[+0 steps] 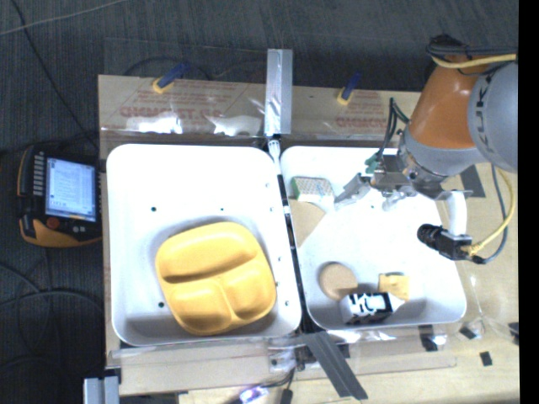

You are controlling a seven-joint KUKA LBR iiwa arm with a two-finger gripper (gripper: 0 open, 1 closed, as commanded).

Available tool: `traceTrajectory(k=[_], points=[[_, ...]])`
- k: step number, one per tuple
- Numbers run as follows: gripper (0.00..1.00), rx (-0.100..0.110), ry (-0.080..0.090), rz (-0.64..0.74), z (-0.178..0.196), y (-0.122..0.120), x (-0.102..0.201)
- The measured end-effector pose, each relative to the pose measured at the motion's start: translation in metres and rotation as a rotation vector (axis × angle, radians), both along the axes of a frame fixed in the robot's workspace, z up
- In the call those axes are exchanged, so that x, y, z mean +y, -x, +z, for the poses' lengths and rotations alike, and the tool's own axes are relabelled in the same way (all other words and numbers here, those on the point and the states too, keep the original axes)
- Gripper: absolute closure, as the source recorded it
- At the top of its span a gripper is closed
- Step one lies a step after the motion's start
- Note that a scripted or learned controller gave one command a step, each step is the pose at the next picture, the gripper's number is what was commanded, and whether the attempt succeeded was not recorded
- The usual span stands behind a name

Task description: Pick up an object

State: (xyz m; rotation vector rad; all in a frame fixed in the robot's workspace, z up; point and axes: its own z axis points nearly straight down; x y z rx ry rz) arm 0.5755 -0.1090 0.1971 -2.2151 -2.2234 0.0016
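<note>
Hovering open-fingered and empty over the upper part of the right bin (438, 305): gripper (364, 188), beside the small green-and-white packet (312, 188) at the bin's upper left corner. Nearer the front wall, a tan round disc (334, 278), a black-and-white item (367, 305) and a small yellow block (394, 285). Best to centre over one piece, lower straight, close only once fingers straddle it
</note>
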Motion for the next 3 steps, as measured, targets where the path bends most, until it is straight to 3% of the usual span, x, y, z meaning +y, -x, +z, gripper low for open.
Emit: traceTrajectory(k=[1, 2, 3], points=[[0.00, -0.001, 0.004, 0.061, -0.010, -0.051, -0.060], [0.00, -0.001, 0.004, 0.036, -0.068, -0.093, -0.064], [0.00, -0.001, -0.005, -0.084, -0.084, -0.096, -0.106]])
